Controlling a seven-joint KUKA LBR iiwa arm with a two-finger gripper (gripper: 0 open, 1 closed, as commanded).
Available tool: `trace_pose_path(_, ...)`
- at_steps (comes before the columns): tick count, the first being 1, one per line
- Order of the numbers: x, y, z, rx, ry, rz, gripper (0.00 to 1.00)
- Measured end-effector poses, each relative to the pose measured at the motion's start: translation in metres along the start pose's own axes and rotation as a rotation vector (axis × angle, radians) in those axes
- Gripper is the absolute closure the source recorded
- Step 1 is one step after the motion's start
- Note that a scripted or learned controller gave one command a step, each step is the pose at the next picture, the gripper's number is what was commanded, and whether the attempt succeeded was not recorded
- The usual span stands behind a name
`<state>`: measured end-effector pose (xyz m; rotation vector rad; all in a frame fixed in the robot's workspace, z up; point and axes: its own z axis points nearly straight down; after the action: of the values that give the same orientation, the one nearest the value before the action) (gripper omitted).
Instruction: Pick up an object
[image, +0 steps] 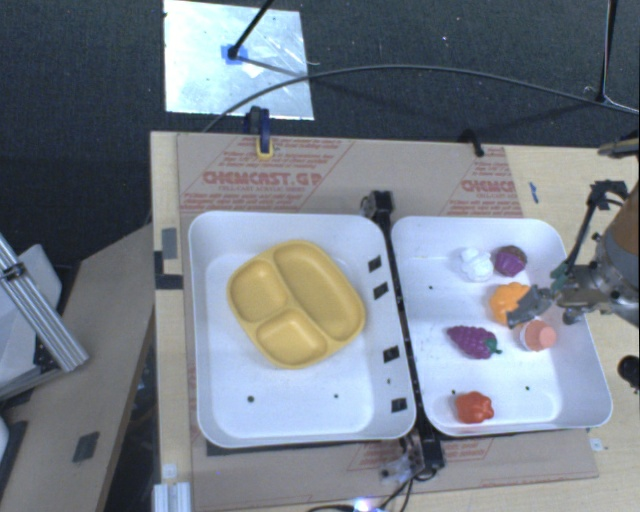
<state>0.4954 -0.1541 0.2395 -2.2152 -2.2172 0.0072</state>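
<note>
The right bin (580, 400) holds several toy foods: a white piece (475, 264), a dark purple piece (510, 261), an orange piece (507, 298), purple grapes (472, 341), a pink round piece (539, 336) and a red pepper (474, 407). My gripper (531, 306) reaches in from the right edge and hangs low over the bin's right side. Its tip lies just right of the orange piece and just above the pink piece. Whether it touches either one is unclear.
The left bin (300, 415) carries a yellow divided plate (295, 302). A black hinge strip with clips (392, 320) runs between the bins. Cardboard lies under both bins, with a metal frame (35, 310) at the far left.
</note>
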Motion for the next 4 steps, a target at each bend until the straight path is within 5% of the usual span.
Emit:
trace_pose_path(1, 0.0, 0.002, -0.005, -0.01, -0.002, -0.003, 0.0)
trace_pose_path(4, 0.001, 0.018, 0.157, -0.007, -0.001, 0.0, 0.0)
